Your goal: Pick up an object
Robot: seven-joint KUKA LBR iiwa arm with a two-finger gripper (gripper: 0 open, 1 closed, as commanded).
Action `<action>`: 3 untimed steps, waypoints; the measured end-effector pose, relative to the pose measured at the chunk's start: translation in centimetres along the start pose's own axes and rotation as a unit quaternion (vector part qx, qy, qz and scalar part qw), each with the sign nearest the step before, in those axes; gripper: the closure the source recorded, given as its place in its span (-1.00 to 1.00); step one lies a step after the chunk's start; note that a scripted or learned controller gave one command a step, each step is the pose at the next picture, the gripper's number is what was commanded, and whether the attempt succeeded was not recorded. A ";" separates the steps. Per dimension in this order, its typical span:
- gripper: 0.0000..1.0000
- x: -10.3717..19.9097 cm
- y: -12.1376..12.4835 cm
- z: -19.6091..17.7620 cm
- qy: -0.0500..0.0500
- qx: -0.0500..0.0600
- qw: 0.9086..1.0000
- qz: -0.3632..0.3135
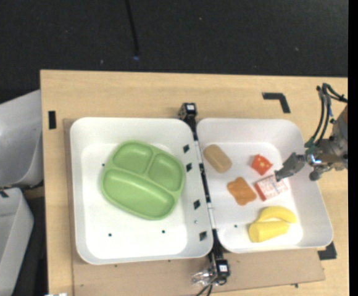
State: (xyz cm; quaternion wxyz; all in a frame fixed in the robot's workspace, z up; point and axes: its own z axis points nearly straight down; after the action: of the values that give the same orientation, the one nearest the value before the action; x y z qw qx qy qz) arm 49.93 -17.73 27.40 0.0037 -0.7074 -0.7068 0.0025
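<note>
Your end effector (288, 165) hangs over the right bin (302, 227), its tip at the white-and-red packet (271, 187); whether it's open, you cannot tell. That packet looks light, flat and probably slick, so pinch it across its narrow edges.

- The pincer (290, 167) has a slim grey finger, lighter at its middle.
- Its body is a blocky grey-metal housing with pale glints.
- Thin dark cables, perhaps green-tinged, loop above the housing; detail there is blurred.
</note>
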 end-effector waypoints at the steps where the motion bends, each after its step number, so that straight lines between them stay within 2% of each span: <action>1: -1.00 0.0 0.2 -0.5 -0.001 -0.005 1.000 -0.002; 3: -1.00 -1.1 0.9 11.7 -0.001 -0.002 1.000 0.000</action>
State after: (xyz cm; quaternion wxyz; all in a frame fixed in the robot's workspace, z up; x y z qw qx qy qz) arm 50.73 -18.85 15.68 0.0011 -0.7076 -0.7066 0.0017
